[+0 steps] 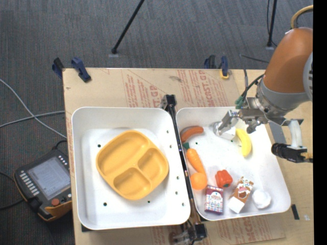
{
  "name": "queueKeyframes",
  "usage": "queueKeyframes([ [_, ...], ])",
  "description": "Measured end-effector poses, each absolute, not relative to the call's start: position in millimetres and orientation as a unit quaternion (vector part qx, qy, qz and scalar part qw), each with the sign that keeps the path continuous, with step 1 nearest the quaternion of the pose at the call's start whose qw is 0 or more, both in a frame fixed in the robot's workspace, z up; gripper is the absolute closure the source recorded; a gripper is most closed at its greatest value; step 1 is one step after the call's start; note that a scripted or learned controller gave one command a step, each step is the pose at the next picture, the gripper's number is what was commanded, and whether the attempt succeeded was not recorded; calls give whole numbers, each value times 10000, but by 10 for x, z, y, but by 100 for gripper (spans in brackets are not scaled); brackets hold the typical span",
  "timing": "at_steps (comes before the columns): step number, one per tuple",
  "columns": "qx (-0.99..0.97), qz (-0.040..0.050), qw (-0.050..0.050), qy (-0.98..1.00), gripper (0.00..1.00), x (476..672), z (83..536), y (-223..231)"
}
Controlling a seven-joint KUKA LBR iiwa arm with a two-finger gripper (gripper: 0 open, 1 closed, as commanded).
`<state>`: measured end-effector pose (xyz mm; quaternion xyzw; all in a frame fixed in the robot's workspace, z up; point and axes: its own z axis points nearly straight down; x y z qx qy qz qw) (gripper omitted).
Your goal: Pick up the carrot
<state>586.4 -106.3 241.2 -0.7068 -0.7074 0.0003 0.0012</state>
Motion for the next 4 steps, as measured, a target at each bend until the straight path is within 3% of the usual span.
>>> queueKeyframes([
  [1, -7066, 10, 21, -7076, 0, 5707, 1867, -436],
  [2, -7072, 9, 17, -7070, 0, 5413, 1871, -196],
  [3, -7082, 22, 28, -7060, 0, 5144, 862, -868],
  [4, -7070, 1, 7, -7072, 0, 6035, 878, -797],
])
